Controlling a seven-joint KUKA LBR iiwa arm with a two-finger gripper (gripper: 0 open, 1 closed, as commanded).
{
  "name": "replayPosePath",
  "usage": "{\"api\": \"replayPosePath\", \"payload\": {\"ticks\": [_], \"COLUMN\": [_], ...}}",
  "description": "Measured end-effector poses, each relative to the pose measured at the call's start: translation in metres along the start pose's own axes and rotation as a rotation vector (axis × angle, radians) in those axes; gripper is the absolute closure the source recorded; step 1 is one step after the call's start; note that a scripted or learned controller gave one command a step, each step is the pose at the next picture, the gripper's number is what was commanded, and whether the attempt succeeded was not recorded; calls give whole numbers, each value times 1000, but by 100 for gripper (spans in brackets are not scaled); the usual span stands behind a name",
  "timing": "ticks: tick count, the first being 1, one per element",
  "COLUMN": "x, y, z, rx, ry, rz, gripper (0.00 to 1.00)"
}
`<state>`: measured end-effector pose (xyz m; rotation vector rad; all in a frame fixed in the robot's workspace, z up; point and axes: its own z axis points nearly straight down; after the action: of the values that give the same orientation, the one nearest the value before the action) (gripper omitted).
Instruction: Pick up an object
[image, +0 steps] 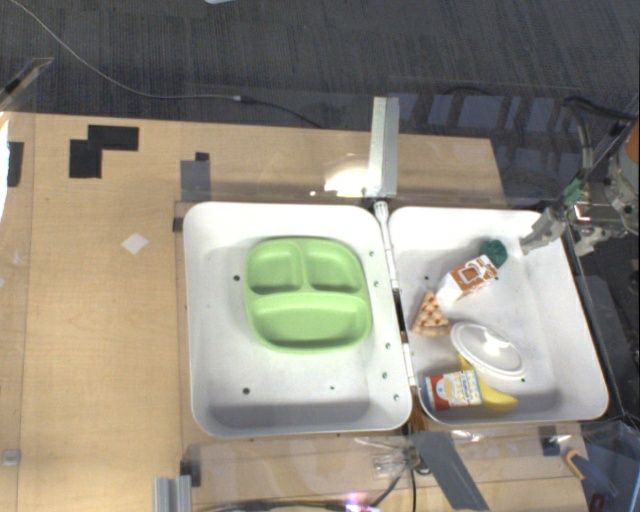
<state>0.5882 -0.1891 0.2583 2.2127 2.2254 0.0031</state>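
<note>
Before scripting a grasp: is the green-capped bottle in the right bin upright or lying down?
Lying down: the bottle rests lengthwise on the bin floor, cap toward the far right corner.

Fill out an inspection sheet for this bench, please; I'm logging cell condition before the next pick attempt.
Surface: wooden bench bearing two white bins, left bin and right bin, side by side.
Job's things: in the right bin, a small carton with a green cap, a waffle-patterned wedge, a white bowl-like piece and a red-labelled yellow bottle lying at the near wall.
Clutter: a green divided tray in the left bin.
Grippers: gripper above the right bin's far right corner, holding nothing seen.
Cables: a thin cable across the dark floor beyond the bench.
Surroundings: black marks on the bench top; dark carpet.
</note>
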Motion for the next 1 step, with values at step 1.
{"api": "replayPosePath", "payload": {"ticks": [1], "x": [4], "y": [62], "z": [107], "rx": [1], "ry": [-1], "rz": [415], "gripper": [0]}}
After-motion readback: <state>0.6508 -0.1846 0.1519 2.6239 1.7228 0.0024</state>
